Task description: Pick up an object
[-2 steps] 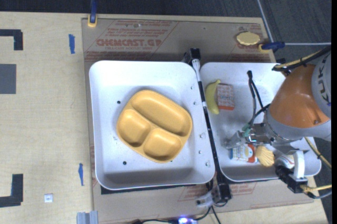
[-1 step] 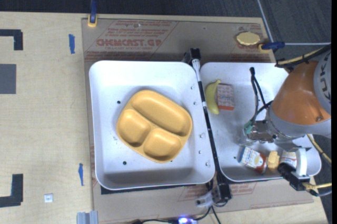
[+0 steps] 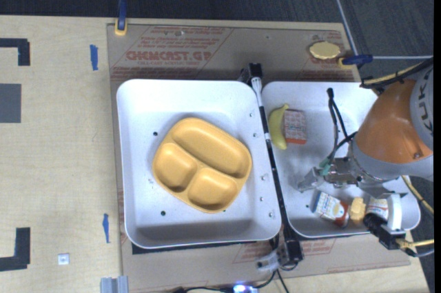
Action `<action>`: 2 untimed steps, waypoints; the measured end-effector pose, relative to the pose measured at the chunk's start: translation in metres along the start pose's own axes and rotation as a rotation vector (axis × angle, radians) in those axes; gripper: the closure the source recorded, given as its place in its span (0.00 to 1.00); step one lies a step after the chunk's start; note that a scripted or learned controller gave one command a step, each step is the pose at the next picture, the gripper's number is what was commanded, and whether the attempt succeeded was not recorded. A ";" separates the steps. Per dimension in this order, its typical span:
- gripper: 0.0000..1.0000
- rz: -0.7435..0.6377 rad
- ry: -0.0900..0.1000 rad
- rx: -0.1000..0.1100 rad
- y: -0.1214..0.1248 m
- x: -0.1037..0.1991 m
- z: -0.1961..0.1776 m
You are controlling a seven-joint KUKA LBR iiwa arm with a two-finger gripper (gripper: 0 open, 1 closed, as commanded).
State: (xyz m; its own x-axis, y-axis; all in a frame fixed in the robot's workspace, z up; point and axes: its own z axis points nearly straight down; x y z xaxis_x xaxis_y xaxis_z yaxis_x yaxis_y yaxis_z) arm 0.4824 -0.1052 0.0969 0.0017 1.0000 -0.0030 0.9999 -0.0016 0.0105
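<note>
The right bin [image 3: 310, 95] holds several small objects. A yellow banana-shaped piece [image 3: 278, 126] lies at its upper left, touching a small red-and-white box [image 3: 295, 126]. Along the front wall lie a white-and-red packet [image 3: 330, 207], a small yellow lump [image 3: 357, 209] and a white cylinder [image 3: 391, 210]. My gripper [image 3: 315, 176] hangs low over the middle of this bin, just above the packet and below the box. The orange band of the arm [image 3: 394, 126] covers the bin's right part. I see nothing held in the gripper.
A large yellow three-lobed tray [image 3: 201, 163] lies in the left bin [image 3: 138, 105]. The black divider [image 3: 265, 147] runs between the two bins. Black cables [image 3: 335, 120] hang beside the wrist. A tan disc [image 3: 324, 50] rests on the cardboard behind the right bin.
</note>
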 end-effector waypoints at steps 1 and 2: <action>0.00 0.000 0.002 0.007 -0.002 0.011 0.011; 1.00 0.001 0.000 0.001 0.000 0.011 0.000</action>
State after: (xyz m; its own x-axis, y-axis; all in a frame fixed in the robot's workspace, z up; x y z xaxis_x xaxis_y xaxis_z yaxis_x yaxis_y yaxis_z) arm 0.4823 -0.0944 0.0968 0.0023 1.0000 -0.0027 1.0000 -0.0022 0.0096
